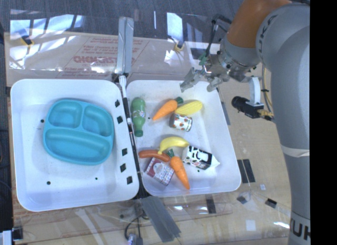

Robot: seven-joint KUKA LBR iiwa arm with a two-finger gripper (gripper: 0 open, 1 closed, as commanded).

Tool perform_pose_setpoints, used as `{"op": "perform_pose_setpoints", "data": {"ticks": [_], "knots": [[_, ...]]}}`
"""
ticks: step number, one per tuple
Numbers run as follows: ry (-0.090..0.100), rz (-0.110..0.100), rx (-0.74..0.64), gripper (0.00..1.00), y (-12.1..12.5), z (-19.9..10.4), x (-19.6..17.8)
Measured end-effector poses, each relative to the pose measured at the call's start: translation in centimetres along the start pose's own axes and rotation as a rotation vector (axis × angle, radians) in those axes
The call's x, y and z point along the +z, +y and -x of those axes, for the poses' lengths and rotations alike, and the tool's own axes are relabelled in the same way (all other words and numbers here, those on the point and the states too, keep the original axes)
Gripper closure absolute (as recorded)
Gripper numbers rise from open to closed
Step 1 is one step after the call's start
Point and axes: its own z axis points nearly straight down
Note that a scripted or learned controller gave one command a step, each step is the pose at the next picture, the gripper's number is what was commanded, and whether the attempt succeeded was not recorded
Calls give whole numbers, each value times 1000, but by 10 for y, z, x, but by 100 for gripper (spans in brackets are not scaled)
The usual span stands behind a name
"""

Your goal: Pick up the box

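Note:
A white box with black print (200, 158) lies flat in the right bin (224, 133), near its front right corner. A smaller dark red box (159, 171) lies at the bin's front edge, partly under a carrot (180, 170). My gripper (199, 85) hangs over the back edge of the right bin, well behind both boxes. Its two fingers are spread apart and nothing is between them.
Also in the right bin are a green bottle (138, 115), a second carrot (165, 109), a corn cob (189, 107), a small can (180, 123), a banana (172, 143) and a sausage (153, 155). A blue divided plate (79, 131) sits in the left bin (26, 180).

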Motion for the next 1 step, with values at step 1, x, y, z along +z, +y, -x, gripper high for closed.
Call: {"op": "perform_pose_setpoints", "data": {"ticks": [1], "knots": [[0, 0, 82, 0, -17, -16, 119]]}}
